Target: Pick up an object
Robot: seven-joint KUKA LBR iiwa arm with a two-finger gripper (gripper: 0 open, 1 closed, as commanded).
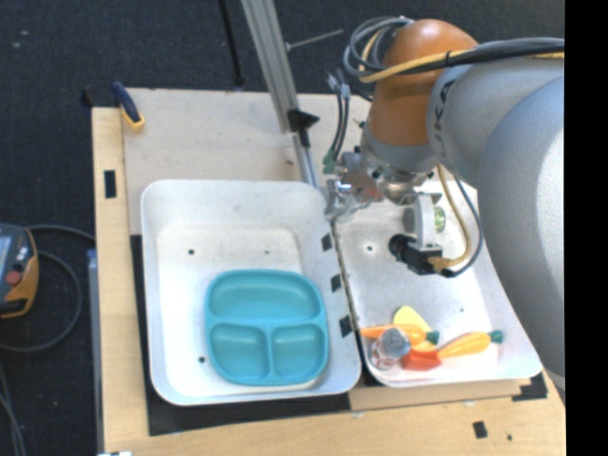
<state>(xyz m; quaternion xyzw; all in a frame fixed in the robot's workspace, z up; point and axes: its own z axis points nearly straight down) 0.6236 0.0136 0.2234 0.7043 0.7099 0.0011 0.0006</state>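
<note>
Several small objects lie in a heap at the near end of the right bin (475, 288): a yellow piece (410, 320), an orange carrot-like toy (467, 343), a red piece (424, 357) and a round clear-and-grey item (389, 347). My gripper (343, 196) hangs below the orange wrist band at the far left corner of the right bin, close to the wall between the two bins. It is well away from the heap, and I see nothing held in it.
A blue divided plate (267, 327) lies in the left bin (180, 217). A slanted aluminium post (275, 65) rises behind the bins. A black cable fitting (410, 251) hangs from the wrist over the right bin. The grey arm covers the right side.
</note>
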